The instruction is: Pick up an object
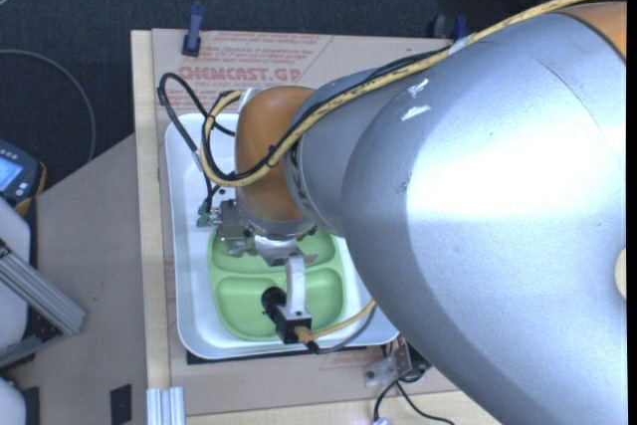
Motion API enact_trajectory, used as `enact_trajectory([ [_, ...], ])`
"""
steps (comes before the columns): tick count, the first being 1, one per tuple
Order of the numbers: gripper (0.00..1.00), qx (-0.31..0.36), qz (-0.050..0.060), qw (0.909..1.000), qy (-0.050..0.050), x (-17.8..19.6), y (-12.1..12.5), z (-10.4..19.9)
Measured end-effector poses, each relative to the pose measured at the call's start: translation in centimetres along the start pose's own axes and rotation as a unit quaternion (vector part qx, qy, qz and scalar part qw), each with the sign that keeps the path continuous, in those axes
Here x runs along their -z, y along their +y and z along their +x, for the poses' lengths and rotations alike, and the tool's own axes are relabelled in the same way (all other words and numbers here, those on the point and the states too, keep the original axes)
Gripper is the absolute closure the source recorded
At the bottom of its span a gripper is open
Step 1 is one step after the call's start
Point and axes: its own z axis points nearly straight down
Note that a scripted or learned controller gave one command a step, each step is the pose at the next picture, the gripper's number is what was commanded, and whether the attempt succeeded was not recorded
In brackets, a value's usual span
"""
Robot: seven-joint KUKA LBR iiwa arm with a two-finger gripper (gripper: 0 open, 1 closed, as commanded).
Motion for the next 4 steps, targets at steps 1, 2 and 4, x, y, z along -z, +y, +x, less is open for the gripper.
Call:
enact_trajectory([
  [1, 1.00, 0.000, -0.003, 1.0000, 0.002, 12.4, 1.2, 0.1],
  [2, 1.00, 0.000, -0.001, 1.0000, 0.000, 13.8, 9.9, -0.1],
  [4, 1.00, -0.001, 0.014, 0.9999, -0.003, 3.6, -2.5, -0.1],
])
